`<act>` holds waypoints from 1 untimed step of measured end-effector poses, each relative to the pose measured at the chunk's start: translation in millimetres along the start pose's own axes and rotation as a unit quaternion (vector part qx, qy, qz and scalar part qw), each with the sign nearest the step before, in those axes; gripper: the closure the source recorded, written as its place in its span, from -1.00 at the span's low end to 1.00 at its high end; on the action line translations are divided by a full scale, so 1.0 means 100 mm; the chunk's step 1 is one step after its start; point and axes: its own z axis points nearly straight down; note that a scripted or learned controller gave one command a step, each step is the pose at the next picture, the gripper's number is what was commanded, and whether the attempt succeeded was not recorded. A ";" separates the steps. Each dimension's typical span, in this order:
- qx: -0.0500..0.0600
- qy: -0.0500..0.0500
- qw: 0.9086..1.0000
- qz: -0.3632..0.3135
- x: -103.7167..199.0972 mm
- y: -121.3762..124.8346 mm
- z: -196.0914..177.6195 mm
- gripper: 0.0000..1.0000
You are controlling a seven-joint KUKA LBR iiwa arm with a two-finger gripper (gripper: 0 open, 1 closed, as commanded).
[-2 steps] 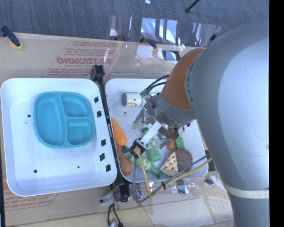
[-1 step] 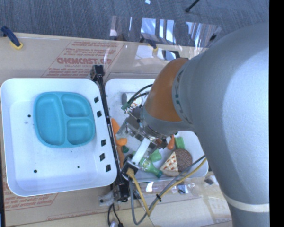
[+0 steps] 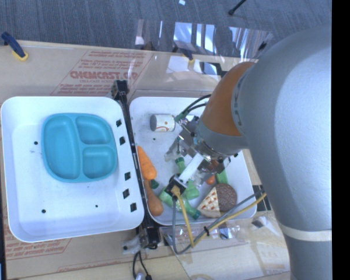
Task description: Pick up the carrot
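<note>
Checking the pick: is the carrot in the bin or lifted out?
In the bin. The carrot lies flat on the floor of the right bin, along its left wall.

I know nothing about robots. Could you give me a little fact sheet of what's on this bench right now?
Left bin: holds a blue divided plate
Right bin: holds the carrot along its left wall, a white cylinder, green pieces and a triangular slice
Arm: reaches in from the right, over the right bin
Gripper: above the right bin, to the right of the carrot and apart from it
Carrot status: lying in the bin, not picked up
</note>
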 end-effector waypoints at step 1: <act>0.003 -0.001 0.999 0.034 0.18 -0.63 0.01 -1.00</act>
